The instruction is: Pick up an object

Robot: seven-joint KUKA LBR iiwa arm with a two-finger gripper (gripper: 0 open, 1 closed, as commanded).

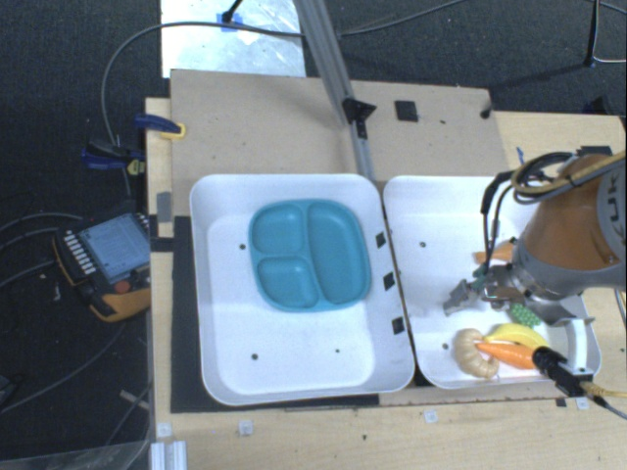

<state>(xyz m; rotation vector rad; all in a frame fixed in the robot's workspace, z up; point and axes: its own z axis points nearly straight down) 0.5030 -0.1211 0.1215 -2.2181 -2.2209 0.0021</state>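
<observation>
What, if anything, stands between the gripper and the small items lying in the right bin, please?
Nothing visible does. The gripper hangs low over the right bin, with bare white floor between it and the beige piece, the yellow piece and the orange piece clustered in the near corner.

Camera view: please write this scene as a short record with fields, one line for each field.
left bin: holds a blue divided plate
right bin: toy food lies in its near right corner
toy food: a beige piece, a yellow piece, an orange piece, a green piece
arm: reaches in from the right, over the right bin
gripper: low over the right bin floor, left of the toy food, nothing seen between its fingers
</observation>
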